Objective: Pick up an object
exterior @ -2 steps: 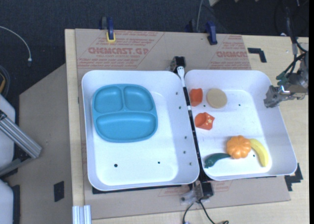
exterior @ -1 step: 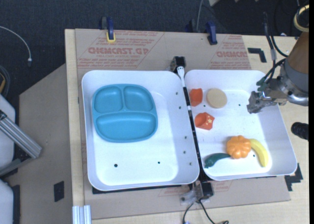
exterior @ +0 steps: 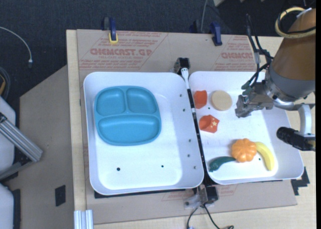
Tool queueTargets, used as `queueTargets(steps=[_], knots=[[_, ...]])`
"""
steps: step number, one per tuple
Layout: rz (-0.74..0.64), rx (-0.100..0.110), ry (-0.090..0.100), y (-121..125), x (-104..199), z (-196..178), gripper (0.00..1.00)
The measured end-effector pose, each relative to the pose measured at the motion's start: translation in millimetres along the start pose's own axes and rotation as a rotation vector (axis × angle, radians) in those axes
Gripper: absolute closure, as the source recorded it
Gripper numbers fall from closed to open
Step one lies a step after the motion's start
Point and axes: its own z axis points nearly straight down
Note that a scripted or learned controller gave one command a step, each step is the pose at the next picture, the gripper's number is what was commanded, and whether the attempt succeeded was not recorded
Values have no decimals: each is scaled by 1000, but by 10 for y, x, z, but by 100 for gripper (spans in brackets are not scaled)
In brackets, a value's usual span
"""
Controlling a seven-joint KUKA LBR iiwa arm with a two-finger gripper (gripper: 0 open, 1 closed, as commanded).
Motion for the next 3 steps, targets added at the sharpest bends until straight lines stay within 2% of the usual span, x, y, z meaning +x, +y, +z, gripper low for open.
queueTargets(steps=[1,3], knots=[[1,1,0,7,527,137,100],[0,-3,-1,0,1483,39,100]])
